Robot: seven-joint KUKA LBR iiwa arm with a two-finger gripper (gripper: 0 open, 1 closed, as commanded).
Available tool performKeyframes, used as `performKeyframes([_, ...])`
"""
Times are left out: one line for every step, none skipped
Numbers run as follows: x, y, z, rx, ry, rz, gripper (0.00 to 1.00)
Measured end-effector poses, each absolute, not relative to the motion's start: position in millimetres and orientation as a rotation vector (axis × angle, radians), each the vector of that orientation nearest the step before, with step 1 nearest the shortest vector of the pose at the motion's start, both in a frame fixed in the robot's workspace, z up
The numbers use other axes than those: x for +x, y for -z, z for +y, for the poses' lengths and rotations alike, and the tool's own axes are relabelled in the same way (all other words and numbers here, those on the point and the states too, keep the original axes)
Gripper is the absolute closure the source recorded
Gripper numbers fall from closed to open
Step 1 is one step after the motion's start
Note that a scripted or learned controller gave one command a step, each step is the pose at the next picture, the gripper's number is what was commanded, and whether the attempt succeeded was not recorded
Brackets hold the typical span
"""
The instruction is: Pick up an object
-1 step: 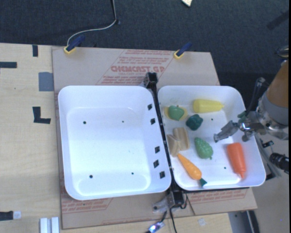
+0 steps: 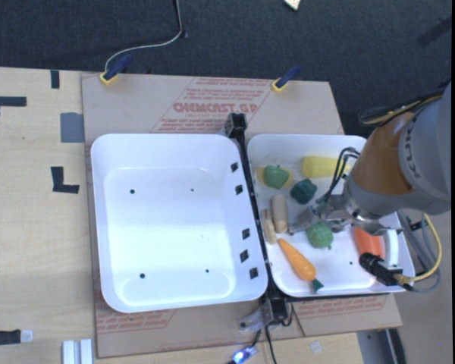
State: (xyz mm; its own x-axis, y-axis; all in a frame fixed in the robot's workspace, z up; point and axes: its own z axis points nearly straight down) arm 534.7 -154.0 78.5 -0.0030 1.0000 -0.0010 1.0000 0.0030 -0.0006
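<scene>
We see two white bins side by side on a brown board (image 2: 212, 105) printed with red lettering. Taking the left bin (image 2: 106, 203) as our landmark, the right bin (image 2: 288, 144) touches its right wall, with a black divider (image 2: 246, 203) between them. Two blue-and-yellow clamps grip the board's far edge, one (image 2: 115, 67) above the left bin, the other (image 2: 287, 76) further right. A white cable (image 2: 167, 21) runs over dark carpet (image 2: 61, 14) beyond. The bench (image 2: 30, 264) lies to the bin's left, marked with black tape (image 2: 61, 179).

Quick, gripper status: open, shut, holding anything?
Gripper: cannot be told; it sits low in the right bin beside a green toy.
</scene>
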Motion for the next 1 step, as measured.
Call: performKeyframes([535.2, -94.9, -155.8, 2.219, 0.001, 2.222, 1.00])
